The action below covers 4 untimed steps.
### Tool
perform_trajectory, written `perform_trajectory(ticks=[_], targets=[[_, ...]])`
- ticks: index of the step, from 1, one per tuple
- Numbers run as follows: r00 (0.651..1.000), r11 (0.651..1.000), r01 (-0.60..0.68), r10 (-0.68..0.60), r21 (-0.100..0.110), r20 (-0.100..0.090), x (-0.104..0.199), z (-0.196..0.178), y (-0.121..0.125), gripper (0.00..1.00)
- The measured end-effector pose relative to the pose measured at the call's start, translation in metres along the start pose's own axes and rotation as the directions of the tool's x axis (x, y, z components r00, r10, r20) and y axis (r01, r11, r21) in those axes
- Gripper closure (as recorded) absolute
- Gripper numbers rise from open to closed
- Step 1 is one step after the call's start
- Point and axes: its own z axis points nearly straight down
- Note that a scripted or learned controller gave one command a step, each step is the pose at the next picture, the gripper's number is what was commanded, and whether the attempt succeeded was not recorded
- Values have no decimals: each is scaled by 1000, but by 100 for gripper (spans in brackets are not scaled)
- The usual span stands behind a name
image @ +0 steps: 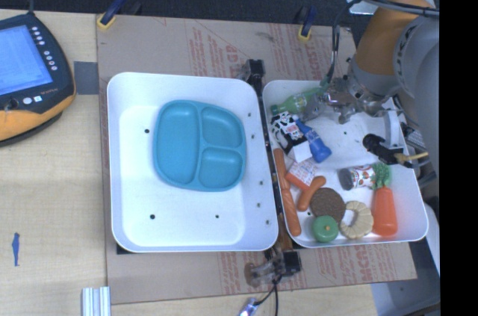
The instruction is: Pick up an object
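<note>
Grey arm's tool (pixel 345 102) sits upper right, over the white bin (pixel 415 232) w/ toy food; can't tell its state. Best approach: descend straight onto one separate piece.

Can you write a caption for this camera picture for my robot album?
Robot arm reaches over the right bin of toy food; a blue plate sits in the left bin.
</note>
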Motion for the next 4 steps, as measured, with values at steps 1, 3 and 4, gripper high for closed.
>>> perform_trajectory(ticks=[1, 3, 4], targets=[[1000, 1000, 0, 0, -1, 0, -5, 0, 0, 0], [1000, 1000, 1, -1, 0, 1, 5, 0, 0, 0], [1000, 1000, 0, 0, -1, 0, -5, 0, 0, 0]])
